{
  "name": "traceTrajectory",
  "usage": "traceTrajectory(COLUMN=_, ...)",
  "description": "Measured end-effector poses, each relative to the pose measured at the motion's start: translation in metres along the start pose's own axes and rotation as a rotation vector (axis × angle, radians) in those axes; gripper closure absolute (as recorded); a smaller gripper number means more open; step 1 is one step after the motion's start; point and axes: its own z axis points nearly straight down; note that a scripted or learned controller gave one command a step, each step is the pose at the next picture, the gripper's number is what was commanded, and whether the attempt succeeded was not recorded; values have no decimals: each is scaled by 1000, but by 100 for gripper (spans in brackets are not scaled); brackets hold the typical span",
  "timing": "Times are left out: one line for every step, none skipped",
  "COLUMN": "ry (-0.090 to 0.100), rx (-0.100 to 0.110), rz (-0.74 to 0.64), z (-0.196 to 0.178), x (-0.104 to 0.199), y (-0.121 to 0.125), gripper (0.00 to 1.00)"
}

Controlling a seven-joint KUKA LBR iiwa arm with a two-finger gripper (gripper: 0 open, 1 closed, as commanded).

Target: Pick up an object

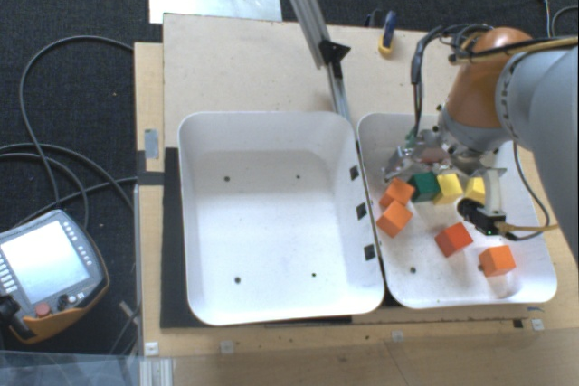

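The metal claw (409, 160) sits low in the right white bin (534, 285), above small colored blocks (maybe touching one); I cannot tell its grip.

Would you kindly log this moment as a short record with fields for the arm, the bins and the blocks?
arm: reaches in from the right, end effector low over the right bin
left bin: no blocks seen
right bin blocks: four orange, one green block, two yellow
nearest the end effector: green block and yellow block
grasp: cannot tell
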Motion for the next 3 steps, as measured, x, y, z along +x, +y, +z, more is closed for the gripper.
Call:
traceTrajectory(ry=-2, rx=-4, rz=6, z=-78, x=9, y=-37, gripper=0)
traceTrajectory(ry=-3, rx=-1, rz=9, z=-111, x=-15, y=-66, gripper=0)
traceTrajectory(ry=-12, rx=-26, rz=4, z=-27, x=-33, y=-50, gripper=0)
